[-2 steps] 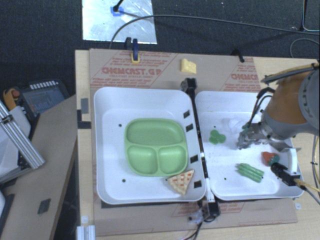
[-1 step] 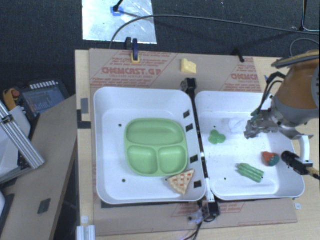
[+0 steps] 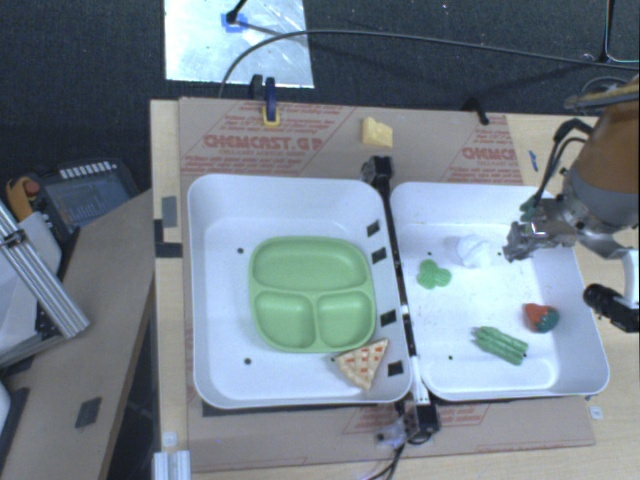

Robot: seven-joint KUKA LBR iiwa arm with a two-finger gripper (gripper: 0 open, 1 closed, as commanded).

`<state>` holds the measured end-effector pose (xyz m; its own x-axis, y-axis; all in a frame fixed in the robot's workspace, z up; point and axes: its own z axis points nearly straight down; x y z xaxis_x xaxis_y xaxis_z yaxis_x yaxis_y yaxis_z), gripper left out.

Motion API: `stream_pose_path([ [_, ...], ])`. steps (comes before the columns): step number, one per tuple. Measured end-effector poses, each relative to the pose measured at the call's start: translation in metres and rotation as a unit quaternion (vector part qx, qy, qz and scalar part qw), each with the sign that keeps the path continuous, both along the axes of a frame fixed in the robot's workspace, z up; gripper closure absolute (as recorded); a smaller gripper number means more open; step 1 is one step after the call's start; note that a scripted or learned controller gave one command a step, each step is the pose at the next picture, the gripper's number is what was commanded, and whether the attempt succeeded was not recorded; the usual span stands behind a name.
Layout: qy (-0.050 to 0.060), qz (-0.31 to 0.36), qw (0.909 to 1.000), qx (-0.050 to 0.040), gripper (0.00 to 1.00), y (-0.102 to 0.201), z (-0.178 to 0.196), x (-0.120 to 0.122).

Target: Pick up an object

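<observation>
White object (image 3: 470, 251) in the right bin (image 3: 575, 383), upper middle | gripper (image 3: 522, 240) hovers just to its right, nothing visibly held | finger spread: can't tell | object lies camera-left of the fingertips, close.

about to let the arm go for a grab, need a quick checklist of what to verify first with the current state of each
1. Objects present in the right bin: ok. A white object, a round green piece, a red strawberry-like toy and a long green toy lie there.
2. Targets spaced apart: ok. None of the four touch.
3. Gripper over the right bin: ok, near its upper right part, right of the white object.
4. Gripper state: cannot tell.
5. Anything already held: cannot tell; too blurred to judge.
6. Left bin items out of the way: ok. The green tray and pizza slice toy sit beyond the divider.
</observation>
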<state>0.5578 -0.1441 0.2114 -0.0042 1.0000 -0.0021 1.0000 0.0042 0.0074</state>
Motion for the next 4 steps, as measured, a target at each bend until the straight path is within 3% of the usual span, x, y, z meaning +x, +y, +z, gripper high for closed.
stream_pose_path([
  [4, 0.002, 0.002, 1.0, 0.0019, 1.0, 0.188, -0.006, 0.027],
])
